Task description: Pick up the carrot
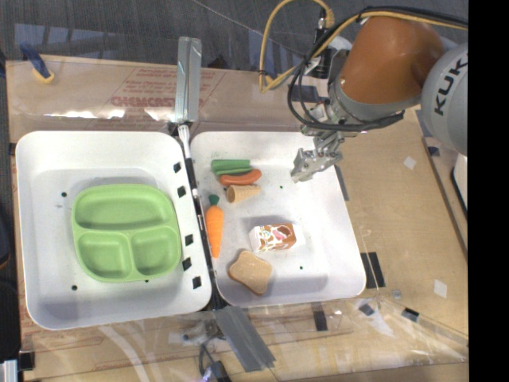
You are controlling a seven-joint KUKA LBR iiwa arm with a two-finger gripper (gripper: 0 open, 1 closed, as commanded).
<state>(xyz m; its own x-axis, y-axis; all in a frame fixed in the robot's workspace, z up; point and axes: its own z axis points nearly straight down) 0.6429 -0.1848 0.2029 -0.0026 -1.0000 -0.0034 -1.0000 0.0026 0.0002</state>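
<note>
The carrot (215, 224), orange with a green top, lies lengthwise along the left wall of the right bin (334, 273). My gripper (308, 165) hangs over the upper right part of that bin, well to the right of the carrot and apart from it. Nothing shows between its fingers.
In the right bin also lie a green pod (230, 165), a hot dog (241, 177), a small cone-like piece (242, 192), a printed packet (273, 237) and a bread slice (250, 271). The left bin (40, 293) holds a green divided plate (124, 231).
</note>
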